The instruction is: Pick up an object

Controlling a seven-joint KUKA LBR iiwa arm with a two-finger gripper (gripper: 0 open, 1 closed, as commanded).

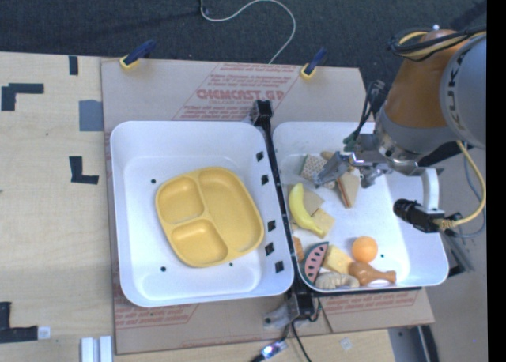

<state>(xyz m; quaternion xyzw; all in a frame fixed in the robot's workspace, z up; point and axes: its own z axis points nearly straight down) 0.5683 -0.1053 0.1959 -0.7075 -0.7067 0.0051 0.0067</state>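
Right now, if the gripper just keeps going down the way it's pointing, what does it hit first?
Most likely the sandwich wedge, which lies just under the gripper in the right bin. The waffle piece sits just to its left. Depth is hard to judge from this slanted view.

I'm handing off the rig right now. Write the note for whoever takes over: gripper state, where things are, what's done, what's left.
Gripper: low over the right bin, fingers spread, nothing between them.
Right bin holds the toy food: banana, orange, watermelon slice, waffle piece, sandwich wedge just beside the fingers.
Left bin holds the yellow divided plate.
Done: arm is over the pile.
Left: close on one item and lift; nothing picked yet.
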